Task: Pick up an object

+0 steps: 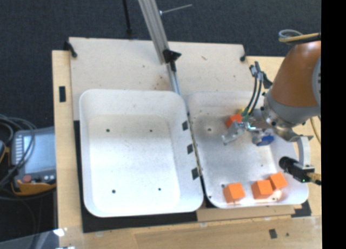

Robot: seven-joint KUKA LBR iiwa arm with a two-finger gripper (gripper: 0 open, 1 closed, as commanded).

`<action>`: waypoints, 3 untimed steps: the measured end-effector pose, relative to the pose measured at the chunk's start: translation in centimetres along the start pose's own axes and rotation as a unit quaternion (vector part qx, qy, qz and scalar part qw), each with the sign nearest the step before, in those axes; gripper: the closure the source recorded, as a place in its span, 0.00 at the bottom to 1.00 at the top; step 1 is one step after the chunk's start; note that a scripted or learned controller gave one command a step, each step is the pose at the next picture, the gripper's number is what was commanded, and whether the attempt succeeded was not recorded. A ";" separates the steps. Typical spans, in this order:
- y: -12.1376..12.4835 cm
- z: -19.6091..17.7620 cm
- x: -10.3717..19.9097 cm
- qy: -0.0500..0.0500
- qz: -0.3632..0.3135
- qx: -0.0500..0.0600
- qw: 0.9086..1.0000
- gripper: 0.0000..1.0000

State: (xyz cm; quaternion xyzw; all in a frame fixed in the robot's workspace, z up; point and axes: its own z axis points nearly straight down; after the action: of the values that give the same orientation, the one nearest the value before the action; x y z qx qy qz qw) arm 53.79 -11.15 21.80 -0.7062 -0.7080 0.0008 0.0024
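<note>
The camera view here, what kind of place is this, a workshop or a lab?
Probably a robotics lab bench set up for grasping trials: two shallow white bins side by side, orange blocks in the right one, and a grey-and-orange arm reaching in over them.

My fingers [231,134] hang over the right bin [213,188], toward its middle. Just behind them and slightly right, a small block [234,119] sits close by. Well in front of them, along the bin's near edge, three blocks lie in a row: one [234,192] almost straight ahead, the second [262,189] further right, the third [278,181] touching it on the right. The left bin [92,134] lies well to my fingers' left, beside the right bin.
</note>
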 end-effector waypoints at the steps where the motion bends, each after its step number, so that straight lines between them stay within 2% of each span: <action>1: 0.1 -0.3 0.0 -0.001 0.001 -0.003 1.000 0.00; 3: -0.4 11.7 -1.3 -0.002 0.002 0.000 1.000 0.00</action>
State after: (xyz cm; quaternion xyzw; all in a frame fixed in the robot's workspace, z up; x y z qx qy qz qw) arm 53.37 -12.45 10.07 -0.7079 -0.7063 0.0024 0.0012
